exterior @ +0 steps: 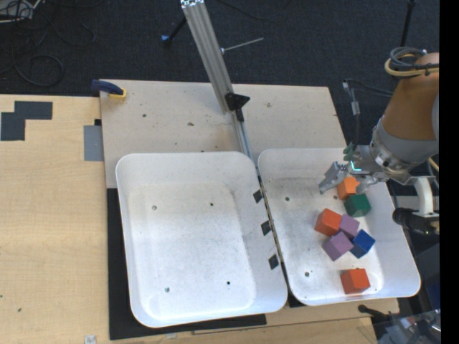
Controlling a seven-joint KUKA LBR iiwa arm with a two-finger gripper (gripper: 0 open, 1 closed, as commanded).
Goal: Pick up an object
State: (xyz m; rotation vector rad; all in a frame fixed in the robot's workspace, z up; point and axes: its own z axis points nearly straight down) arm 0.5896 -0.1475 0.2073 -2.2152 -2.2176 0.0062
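**Operator:** Where is the claw, and what is its state?

**Technician:** You will find the claw (343,180) low over the right bin (401,287), at the end of the arm (409,124). You cannot tell from this slant whether it is released, clenched or grasping: the wrist body covers its working end.

**Operator:** Where is the nearest object, and which way does it point?

**Technician:** Look for the orange block (348,188) directly at the claw, on its near side. You cannot tell whether they touch. The claw hides its upper part, so you cannot read its long axis; the visible part looks roughly cubic, with one edge turned slightly toward the arm.

**Operator:** What else lies near it?

**Technician:** Note these positions:
- The green block (357,205) is just below the claw, beside the orange block.
- The red block (328,221) is further below the claw, toward the left bin (143,185).
- Two purple blocks (338,245) and a blue block (363,242) cluster just beyond the red block. They are packed tightly, so their edges are hard to separate.
- A second red block (355,280) lies alone, well apart from the claw, near the bin's front rim.
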